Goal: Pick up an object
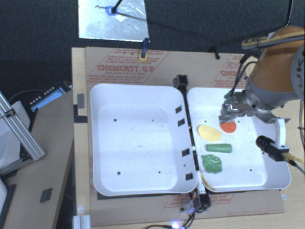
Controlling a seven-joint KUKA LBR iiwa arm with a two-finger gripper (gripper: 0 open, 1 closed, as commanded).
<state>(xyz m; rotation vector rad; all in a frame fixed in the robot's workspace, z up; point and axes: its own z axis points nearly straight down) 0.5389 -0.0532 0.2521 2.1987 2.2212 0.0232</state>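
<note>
Overhead, two white bins side by side on the bench: left bin (pixel 138 142) at frame centre, right bin (pixel 248 168) at centre right. Counted in the right bin, four small things, all clustered in its left half. One orange-red piece (pixel 229 127), uppermost. One pale yellow oval piece (pixel 209 133), just left of and below it. One dark green stubby cylinder (pixel 218 148), lying flat, just under the yellow piece. One green leafy-looking piece (pixel 212 163), lowest, near the divider between the bins.

Arm enters from upper right, orange band showing. Gripper (pixel 230 112) low over the right bin's upper part, directly above the orange-red piece and close to it; contact unclear. Cannot tell whether the hand is open or closed; nothing visibly held.

One silver sheet (pixel 112 13) at upper left of frame.
</note>
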